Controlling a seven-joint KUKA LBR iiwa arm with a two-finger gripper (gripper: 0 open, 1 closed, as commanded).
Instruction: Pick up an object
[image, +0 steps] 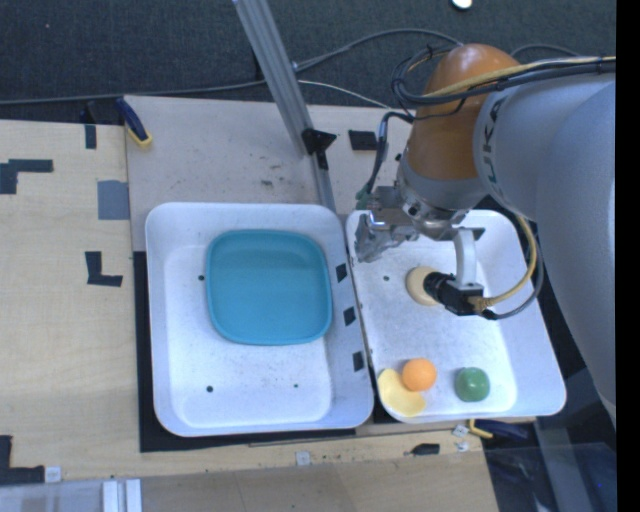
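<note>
No brand, label or legible writing can be made out on anything in view. The counter (60, 330) is seen as a tan surface marked with dark tape patches at its 9 o'clock side. The grey arm (560, 150), with its orange band, is brought in from 3 o'clock and covers much of the right bin's upper part. The left bin (175, 400) is occupied by a square teal plate (268, 286) lying flat, with bare white floor left toward 6 o'clock. The right bin (500, 340) is touching the left bin along their shared edge; open floor is left at its middle. The claw (372, 238) is held over the right bin's 10 o'clock corner; whether it is apart or together cannot be told. A pale round object (418, 284) lies just beside a black fitting on the arm. At the bin's 6 o'clock edge, an orange ball (419, 375) is seen resting against a yellow piece (398, 398), and a green ball (472, 383) lies near, apart from them.
</note>
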